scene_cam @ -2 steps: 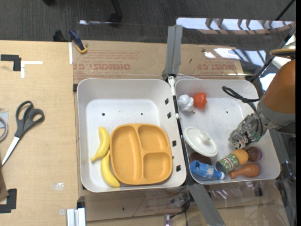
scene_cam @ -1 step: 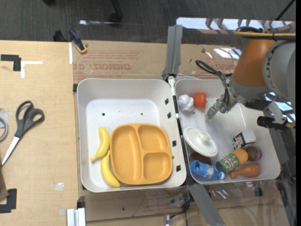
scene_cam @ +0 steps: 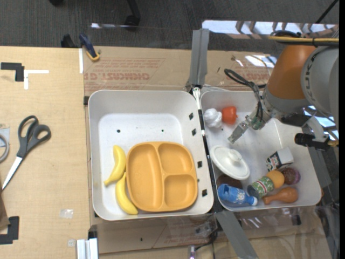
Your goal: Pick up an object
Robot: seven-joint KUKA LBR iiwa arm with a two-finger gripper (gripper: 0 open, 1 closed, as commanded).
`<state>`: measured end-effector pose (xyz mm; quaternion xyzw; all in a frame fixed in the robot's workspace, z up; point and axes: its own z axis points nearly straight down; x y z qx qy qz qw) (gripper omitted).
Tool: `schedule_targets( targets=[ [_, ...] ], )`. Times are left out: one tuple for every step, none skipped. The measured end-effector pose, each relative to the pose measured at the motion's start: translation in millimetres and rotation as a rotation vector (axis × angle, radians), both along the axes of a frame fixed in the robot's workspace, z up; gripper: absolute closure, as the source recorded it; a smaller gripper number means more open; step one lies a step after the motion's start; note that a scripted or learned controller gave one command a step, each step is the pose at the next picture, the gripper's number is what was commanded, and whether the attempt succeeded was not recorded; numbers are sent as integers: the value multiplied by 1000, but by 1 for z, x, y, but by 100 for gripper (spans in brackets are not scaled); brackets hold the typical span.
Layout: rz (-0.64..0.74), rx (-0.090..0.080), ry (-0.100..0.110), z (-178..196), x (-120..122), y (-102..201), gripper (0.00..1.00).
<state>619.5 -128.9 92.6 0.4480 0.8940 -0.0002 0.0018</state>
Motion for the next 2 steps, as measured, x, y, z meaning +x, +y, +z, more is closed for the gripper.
schedule_targets(
  targets=[
    [-216, 0, -1, 1, 40, 20, 0],
    [-212, -3, -3, 11, 41, 20, 100]
  ],
)
